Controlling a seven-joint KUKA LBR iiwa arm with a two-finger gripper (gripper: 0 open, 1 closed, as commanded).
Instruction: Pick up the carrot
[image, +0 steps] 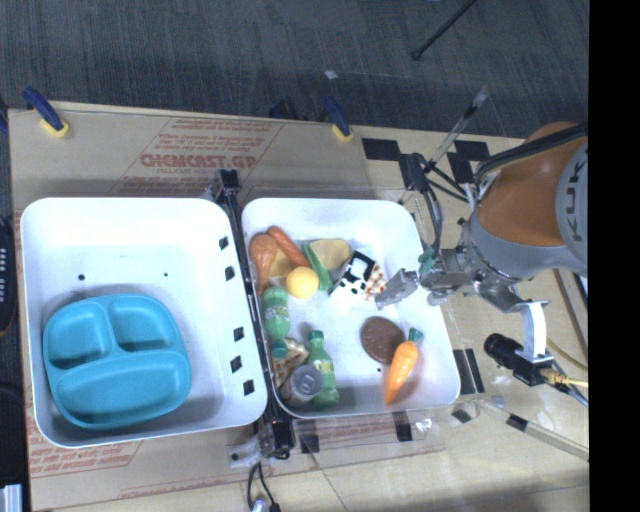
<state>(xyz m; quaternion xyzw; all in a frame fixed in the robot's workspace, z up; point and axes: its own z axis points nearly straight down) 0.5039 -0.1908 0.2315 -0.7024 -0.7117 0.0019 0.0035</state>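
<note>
The carrot lies at the lower right of the right bin, its long axis near upright, leaves uppermost; the gripper hangs just above it in the frame. Whether the gripper is apart or together cannot be told.

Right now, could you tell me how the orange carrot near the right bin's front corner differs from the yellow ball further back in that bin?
The carrot is long and tapered; the yellow ball is round. The carrot is orange with a green top; the ball is plain yellow. The carrot lies beside only a brown disc; the ball sits crowded among other toy foods near the bin's left wall. Both rest in the right bin, neither lifted.
</note>
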